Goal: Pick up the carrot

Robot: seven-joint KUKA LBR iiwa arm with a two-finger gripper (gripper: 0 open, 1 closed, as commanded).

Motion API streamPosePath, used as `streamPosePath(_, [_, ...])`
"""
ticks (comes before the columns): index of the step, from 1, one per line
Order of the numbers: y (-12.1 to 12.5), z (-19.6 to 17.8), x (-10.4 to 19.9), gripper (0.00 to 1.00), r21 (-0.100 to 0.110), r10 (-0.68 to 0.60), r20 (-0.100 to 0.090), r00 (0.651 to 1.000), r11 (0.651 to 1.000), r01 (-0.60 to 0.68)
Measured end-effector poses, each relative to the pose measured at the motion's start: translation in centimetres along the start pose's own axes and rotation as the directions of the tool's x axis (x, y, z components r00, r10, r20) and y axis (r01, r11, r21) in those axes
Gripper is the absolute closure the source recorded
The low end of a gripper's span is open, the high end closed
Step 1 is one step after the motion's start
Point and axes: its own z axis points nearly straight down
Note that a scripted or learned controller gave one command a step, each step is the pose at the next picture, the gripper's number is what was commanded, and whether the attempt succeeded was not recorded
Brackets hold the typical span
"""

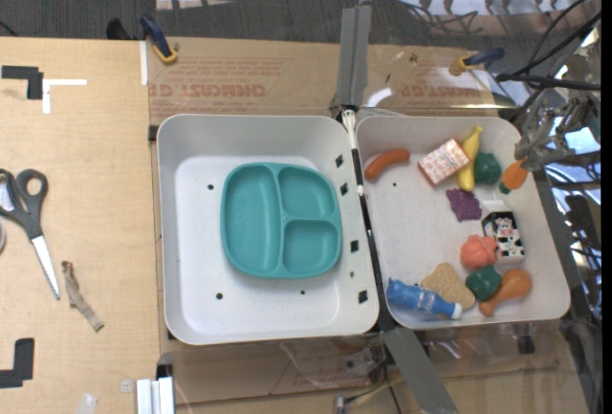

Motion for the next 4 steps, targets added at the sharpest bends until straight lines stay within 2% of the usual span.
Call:
streamPosePath(1, [-0.7, 0.2, 4.4, 1.0, -0.002, -0.167, -0.002, 0.986, 0.986, 0.167])
streamPosePath(2, [-0.7, 0.2, 4.4, 0.0, -0.002, -0.167, -0.001, 0.986, 0.986, 0.167])
streamPosePath(3, [-0.6, 11.9, 2.9, 0.0, -0.002, -0.143, -0.002, 0.99, 0.99, 0.143])
streamPosePath(4, [-0.9, 16.8, 3.7, 0.0, 0.011, -0.154, 0.012, 0.988, 0.988, 0.154])
